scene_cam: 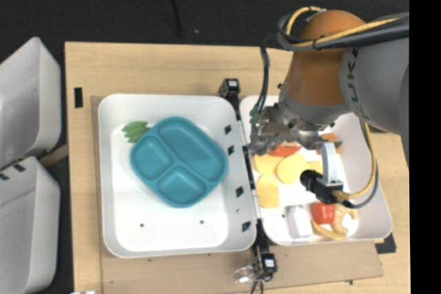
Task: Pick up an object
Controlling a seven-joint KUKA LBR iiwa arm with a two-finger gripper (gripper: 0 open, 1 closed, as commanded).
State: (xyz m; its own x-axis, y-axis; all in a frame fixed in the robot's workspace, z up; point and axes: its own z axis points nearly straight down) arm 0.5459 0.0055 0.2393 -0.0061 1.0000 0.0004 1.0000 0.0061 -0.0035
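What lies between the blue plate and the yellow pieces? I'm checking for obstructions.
In the camera view, bare floor of the left bin, then the two bins' adjoining rims with black clips, separate the blue plate from the yellow pieces.

the robot arm (pixel 375 72) is fat and grey with a round orange band (pixel 318 58) just above the right white bin (pixel 375 213), thin yellow and black cables (pixel 303 18) loop over the orange part, and a dark metal gripper (pixel 275 134) with a black cable sits under it.
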